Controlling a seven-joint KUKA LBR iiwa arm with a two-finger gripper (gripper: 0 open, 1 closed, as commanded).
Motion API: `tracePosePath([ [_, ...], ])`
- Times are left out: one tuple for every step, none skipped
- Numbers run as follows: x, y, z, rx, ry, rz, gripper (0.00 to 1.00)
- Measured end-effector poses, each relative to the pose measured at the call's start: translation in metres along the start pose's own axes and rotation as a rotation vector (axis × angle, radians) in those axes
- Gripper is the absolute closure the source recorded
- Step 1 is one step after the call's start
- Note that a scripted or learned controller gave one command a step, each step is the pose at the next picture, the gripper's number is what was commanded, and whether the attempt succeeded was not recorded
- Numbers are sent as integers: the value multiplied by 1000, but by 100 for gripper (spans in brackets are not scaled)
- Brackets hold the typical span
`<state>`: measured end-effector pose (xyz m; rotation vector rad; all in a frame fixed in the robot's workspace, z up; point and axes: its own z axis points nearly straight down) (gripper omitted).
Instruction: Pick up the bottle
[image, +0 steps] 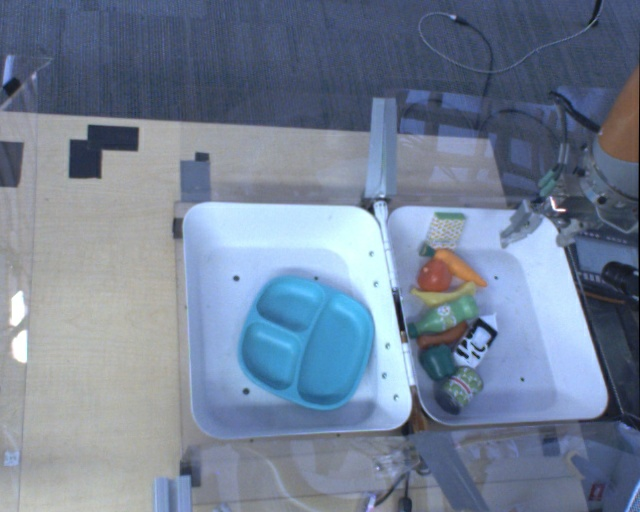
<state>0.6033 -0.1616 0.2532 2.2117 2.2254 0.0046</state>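
We see the end effector (540, 222) poised over the far right corner of the right bin (560, 330), its fingers spread apart and holding nothing. The green bottle (446, 317) lies well apart from it, toward the bin's left wall and nearer the camera, so the coming reach must, in our judgement, run leftward and forward from where the end effector hangs. The bottle lies on its side, long axis running across the bin at a slight slant, wedged in a cluster: a yellow banana-like piece (441, 294) just beyond it, an orange carrot (460, 266) and a red item (434, 275) farther still, a black-and-white card (477, 342) just beside it. We cannot read any label or writing. A blue divided plate (307, 342) fills the left bin (215, 300) on the desk (90, 330).
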Motion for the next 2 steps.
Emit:
tracePosePath([
  [43, 39, -17, -2, 0, -13, 0],
  [-27, 47, -185, -7, -4, -149, 0],
])
